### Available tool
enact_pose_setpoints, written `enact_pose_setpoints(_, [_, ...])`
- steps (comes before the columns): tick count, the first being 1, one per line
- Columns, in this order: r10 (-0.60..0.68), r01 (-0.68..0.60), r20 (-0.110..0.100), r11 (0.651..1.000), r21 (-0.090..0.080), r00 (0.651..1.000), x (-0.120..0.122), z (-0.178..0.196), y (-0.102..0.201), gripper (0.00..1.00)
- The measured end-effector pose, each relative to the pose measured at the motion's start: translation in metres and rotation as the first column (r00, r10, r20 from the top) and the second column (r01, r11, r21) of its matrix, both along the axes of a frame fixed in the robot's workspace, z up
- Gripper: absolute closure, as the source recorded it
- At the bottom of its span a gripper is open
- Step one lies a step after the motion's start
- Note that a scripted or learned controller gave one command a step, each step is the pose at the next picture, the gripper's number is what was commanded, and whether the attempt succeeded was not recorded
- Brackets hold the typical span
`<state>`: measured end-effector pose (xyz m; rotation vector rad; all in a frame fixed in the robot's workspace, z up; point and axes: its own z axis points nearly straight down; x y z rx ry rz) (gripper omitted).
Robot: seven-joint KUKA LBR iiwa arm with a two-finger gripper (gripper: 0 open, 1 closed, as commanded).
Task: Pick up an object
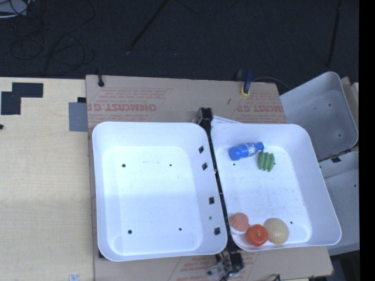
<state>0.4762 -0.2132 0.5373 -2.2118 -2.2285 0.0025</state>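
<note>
Camera view: looks down at a slant on two shallow white bins set side by side on a sheet of cardboard (135, 98).
Left bin (105, 157): its white floor shows a few small dark dots.
Right bin (304, 157): it holds five small things, in two groups well apart.
Blue bottle (245, 150): lies on its side toward 12 o'clock in the right bin, its cap end pointing to 3 o'clock.
Green piece (266, 160): ribbed, just beside the bottle at its 4 o'clock.
Pink ball (239, 221): near the bin's 7 o'clock corner, close to the divider between the bins.
Red ball (256, 235): touching the pink ball at its 4 o'clock, against the near wall.
Tan ball (276, 230): touching the red ball at its 3 o'clock.
Black clips (205, 117): they join the bins along the middle seam, from 12 o'clock down to 6 o'clock.
Pincer: its state cannot be told from this view.
Grey panel (322, 110): lies at 2 o'clock off the right bin.
</note>
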Motion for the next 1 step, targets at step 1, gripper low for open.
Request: enact_pose_setpoints(1, [0.000,0.000,0.000,1.000,0.000,1.000,0.0000,0.0000,0.0000,1.00])
